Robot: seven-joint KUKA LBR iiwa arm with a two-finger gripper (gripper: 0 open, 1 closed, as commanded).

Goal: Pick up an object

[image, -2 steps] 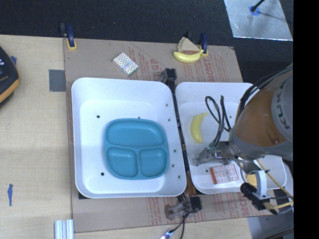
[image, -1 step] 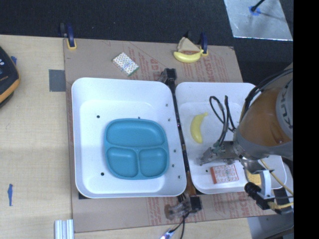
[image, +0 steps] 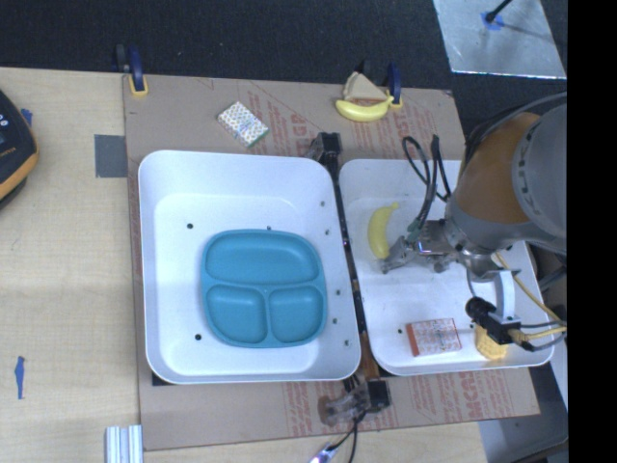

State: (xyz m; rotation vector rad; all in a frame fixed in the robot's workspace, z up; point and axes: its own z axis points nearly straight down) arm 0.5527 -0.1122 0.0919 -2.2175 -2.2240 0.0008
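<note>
A yellow banana [image: 382, 230] lies in the right bin [image: 386, 345], near its left wall. My gripper [image: 398, 257] hangs low in that bin, just right of the banana's lower end and close to touching it. Nothing is visibly held. A red and white packet [image: 433, 337] lies flat near the bin's front. A small yellow block [image: 491, 346] sits to the right of the packet, beside black cabling. The grey arm with its orange band [image: 496, 177] covers the bin's right side.
The left bin [image: 169, 191] holds a blue divided plate [image: 262, 286]. Behind the bins, on the cardboard, lie a second banana [image: 361, 110] and a patterned packet [image: 242, 122]. A yellow and black device [image: 12, 152] sits at the far left edge.
</note>
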